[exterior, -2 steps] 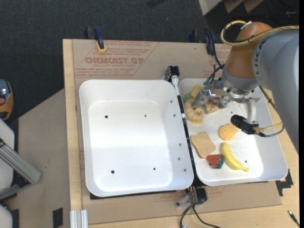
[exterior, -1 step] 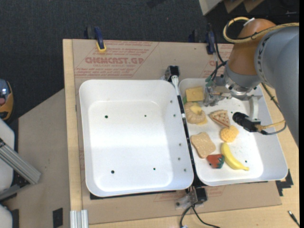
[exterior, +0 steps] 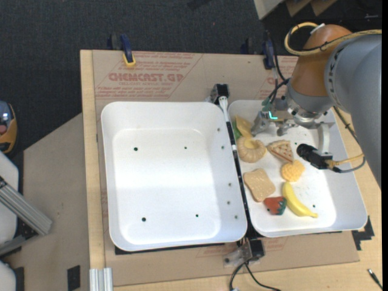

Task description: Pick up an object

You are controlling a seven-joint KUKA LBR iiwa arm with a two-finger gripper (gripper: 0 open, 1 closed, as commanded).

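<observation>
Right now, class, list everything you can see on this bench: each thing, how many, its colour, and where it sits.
Left bin: one, white, left half of the bench.
Right bin: one, white, right half, holding toy food.
Banana: one, yellow, near front of right bin.
Bread slice: one, tan, beside the divide between bins.
Strawberry: one, red with green top, between bread slice and banana.
Orange slice: one, orange, middle of right bin.
Pizza slice: one, tan and red, behind the orange slice.
Doughnut: one, beige, left side of right bin.
Yellow-green piece: one, far left corner of right bin; kind unclear.
Clamps: blue, at the board's far edge; number unclear.
Arm: one, grey and orange, from the right.
Pincer: one, over the right bin's far end.
</observation>
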